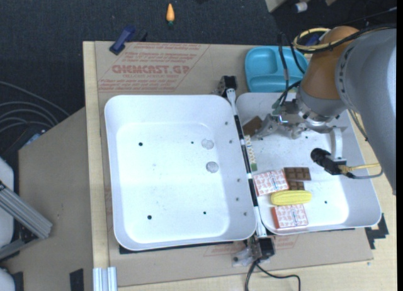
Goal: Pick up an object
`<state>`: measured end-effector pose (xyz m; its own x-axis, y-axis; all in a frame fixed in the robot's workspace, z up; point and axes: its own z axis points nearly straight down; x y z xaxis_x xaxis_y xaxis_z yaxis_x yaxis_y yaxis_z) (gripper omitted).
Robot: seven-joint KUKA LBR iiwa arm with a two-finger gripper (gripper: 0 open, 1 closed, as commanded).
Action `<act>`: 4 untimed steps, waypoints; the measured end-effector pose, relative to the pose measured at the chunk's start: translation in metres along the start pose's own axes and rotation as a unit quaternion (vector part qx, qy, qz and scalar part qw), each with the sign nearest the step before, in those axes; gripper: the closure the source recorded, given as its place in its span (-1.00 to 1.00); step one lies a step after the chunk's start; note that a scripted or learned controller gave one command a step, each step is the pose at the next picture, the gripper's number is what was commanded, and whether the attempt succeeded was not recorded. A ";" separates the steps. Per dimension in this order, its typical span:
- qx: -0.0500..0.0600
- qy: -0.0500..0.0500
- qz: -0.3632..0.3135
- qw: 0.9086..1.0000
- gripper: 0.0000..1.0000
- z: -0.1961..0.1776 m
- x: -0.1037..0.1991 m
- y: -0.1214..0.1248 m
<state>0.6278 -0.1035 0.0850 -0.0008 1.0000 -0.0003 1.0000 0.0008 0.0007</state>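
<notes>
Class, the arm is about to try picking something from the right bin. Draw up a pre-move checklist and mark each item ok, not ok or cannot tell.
1. Objects lie in the right bin: ok; yellow corn cob, brown block.
2. Gripper is over the right bin: ok.
3. Gripper is above a target: not ok; the corn cob lies nearer the camera.
4. Gripper's opening: cannot tell.
5. Corn cob free of neighbours: not ok; it touches the red-and-white packets.

Dark carpet floor [63, 6] (cables [25, 110] at left).
</notes>
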 end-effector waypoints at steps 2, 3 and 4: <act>0.000 0.000 0.001 1.000 1.00 -0.009 -0.001 -0.108; 0.000 0.000 0.001 1.000 -1.00 -0.009 -0.001 -0.108; 0.000 0.000 0.000 1.000 -1.00 0.000 -0.004 -0.033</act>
<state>0.5946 -0.1070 0.0847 -0.0006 1.0000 0.0001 1.0000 0.0006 0.0003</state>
